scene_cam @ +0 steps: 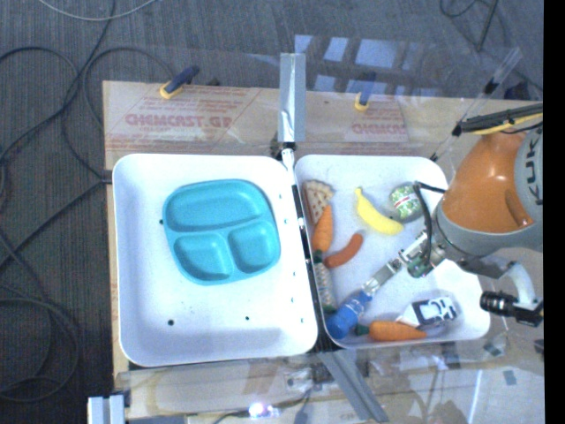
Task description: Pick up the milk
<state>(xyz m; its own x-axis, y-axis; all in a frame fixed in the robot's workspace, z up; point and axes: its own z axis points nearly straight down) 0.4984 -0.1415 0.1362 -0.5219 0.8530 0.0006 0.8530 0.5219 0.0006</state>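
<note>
The milk (pixel 434 312) is a small white carton with a dark blue label, lying on its side in the front right corner of the right bin (pixel 459 173). My gripper (pixel 378 281) reaches down and to the left from the orange-banded wrist (pixel 485 197), low over the bin floor. It is left of the milk and apart from it, with its tip just above a blue bottle (pixel 350 313). Nothing is visibly held.
The right bin also holds a banana (pixel 377 215), a green and white can (pixel 405 200), two carrots (pixel 323 228) (pixel 395 330), a sausage (pixel 344 249) and a flat brown item (pixel 316 193). A blue divided tray (pixel 222 230) lies in the left bin (pixel 141 325).
</note>
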